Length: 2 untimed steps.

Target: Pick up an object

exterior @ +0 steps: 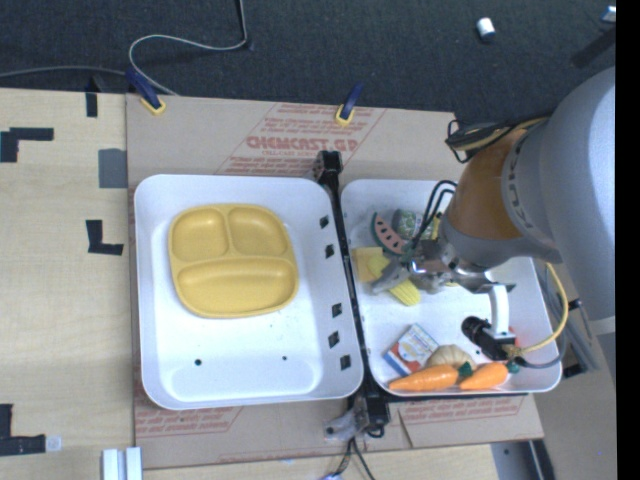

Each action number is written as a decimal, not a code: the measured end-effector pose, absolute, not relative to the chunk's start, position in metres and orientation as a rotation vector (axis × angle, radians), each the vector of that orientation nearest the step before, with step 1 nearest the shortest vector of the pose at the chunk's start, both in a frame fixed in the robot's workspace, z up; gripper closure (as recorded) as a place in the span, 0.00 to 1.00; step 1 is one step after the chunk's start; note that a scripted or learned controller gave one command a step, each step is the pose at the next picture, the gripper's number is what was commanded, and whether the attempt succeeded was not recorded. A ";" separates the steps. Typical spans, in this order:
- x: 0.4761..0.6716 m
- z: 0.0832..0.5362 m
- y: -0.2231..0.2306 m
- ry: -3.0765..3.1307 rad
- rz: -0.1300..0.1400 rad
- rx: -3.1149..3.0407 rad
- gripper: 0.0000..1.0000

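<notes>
Yellow toy pieces (pixel 385 273) lie in the right bin (pixel 530 303), just beside the gripper (pixel 418 268); its grip cannot be told. Two orange carrots (pixel 450 376) line the near wall. A yellow divided plate (pixel 235 258) occupies the left bin (pixel 160 298).

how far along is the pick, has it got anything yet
Done: the arm has reached into the right bin, with the gripper down among the yellow toy pieces. In hand: nothing visibly lifted; the fingers are hard to make out in that clutter. Left: grasp and raise an object. The carrots, the small box and the yellow divided plate lie untouched.
</notes>
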<state>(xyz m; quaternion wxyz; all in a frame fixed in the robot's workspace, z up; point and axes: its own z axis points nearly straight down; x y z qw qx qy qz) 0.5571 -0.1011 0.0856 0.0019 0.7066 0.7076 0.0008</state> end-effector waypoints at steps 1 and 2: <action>0.557 0.095 -0.101 2.221 0.000 2.217 1.00; 0.508 0.184 0.002 2.226 -0.002 2.220 1.00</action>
